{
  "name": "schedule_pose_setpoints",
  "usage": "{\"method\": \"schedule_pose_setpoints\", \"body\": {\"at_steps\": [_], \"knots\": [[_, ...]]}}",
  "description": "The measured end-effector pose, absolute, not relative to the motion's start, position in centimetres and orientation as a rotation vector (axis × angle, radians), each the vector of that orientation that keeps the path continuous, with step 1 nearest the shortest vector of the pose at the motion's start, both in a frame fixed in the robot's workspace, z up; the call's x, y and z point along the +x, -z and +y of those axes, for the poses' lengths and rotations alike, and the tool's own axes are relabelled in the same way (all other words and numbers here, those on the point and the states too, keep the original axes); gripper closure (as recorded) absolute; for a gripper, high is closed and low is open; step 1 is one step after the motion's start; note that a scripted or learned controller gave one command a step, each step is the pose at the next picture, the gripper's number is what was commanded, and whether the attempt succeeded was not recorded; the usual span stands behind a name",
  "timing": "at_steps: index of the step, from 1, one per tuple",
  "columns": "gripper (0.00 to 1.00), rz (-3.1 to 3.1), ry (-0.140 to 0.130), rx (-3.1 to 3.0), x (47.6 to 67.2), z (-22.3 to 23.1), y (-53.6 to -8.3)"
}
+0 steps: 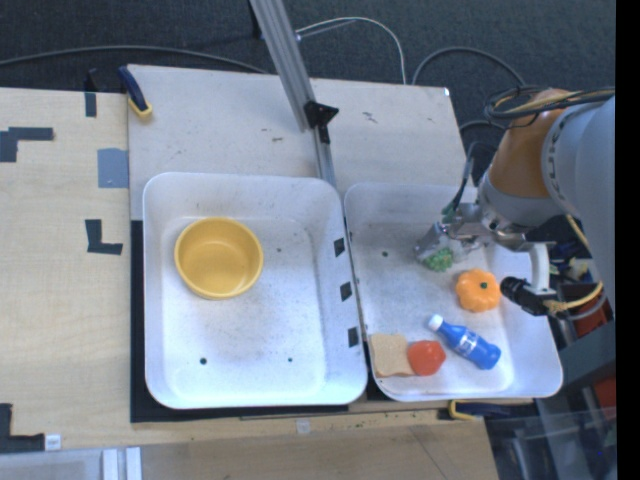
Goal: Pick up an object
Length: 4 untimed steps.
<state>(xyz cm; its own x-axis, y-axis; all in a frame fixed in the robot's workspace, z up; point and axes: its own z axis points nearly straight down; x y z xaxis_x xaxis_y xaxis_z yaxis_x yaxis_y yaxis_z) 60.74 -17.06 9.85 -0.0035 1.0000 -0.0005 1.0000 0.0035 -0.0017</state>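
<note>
- Bowl point(219, 257): round, yellow, smooth plastic, at nine o'clock in the speckled left bin point(250, 368).
- Right bin point(400, 218): small bumpy green object point(439, 260), orange pumpkin shape point(478, 291), blue bottle point(466, 343), red ball point(427, 357) touching tan sponge point(390, 354).
- Pincer point(440, 245): metal, down on the green object at twelve o'clock; opening cannot be told.

Even overhead light — soft shadows, slightly grainy.

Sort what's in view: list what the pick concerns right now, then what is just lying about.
In play: gripper; small green leafy toy right under it, right white bin.

Lying about: orange toy pumpkin; blue plastic bottle; red ball; tan sponge block; yellow bowl, left white bin.
</note>
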Motion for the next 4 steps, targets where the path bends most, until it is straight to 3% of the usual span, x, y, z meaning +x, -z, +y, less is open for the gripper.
{"method": "schedule_pose_setpoints", "body": {"at_steps": [3,4], "knots": [[1.0,-2.226,0.002,-2.223,60.5,-18.5,-26.7],[1.0,-2.225,-0.002,-2.215,59.0,-13.9,-25.5]]}}
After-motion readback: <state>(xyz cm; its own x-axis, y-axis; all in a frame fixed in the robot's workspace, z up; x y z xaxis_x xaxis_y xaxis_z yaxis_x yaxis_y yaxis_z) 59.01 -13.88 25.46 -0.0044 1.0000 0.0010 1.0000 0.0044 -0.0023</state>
